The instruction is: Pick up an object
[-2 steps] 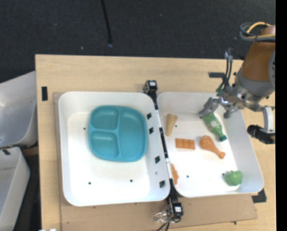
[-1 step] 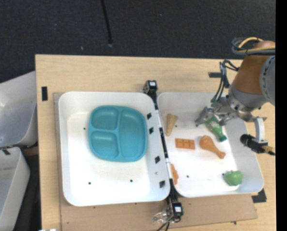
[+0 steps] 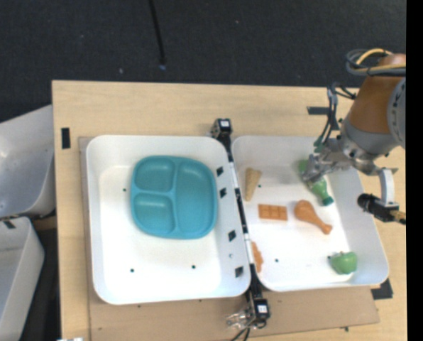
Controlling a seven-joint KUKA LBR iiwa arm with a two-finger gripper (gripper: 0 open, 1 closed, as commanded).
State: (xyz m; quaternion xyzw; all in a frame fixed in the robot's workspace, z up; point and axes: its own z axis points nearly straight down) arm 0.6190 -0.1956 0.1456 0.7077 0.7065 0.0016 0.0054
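Note:
The right bin (image 3: 367, 272) holds several small toys. A green bottle-like piece (image 3: 320, 190) lies near its far right side, and my gripper (image 3: 316, 168) hangs right over that piece's upper end, touching or nearly touching it. Nearer the middle lie an orange drumstick (image 3: 312, 216) and a flat orange waffle (image 3: 272, 212). A beige cone (image 3: 252, 182) rests toward the bin's left wall, and a small orange carrot-like piece (image 3: 256, 256) sits against that wall further forward. A green rounded fruit (image 3: 343, 262) sits in the front right corner.
The left bin (image 3: 108, 275) bears a teal divided plate (image 3: 174, 196). Black clips (image 3: 221, 128) join the two bins along the centre rim. The arm's wrist and cables (image 3: 371, 109) stand over the right bin's far right corner.

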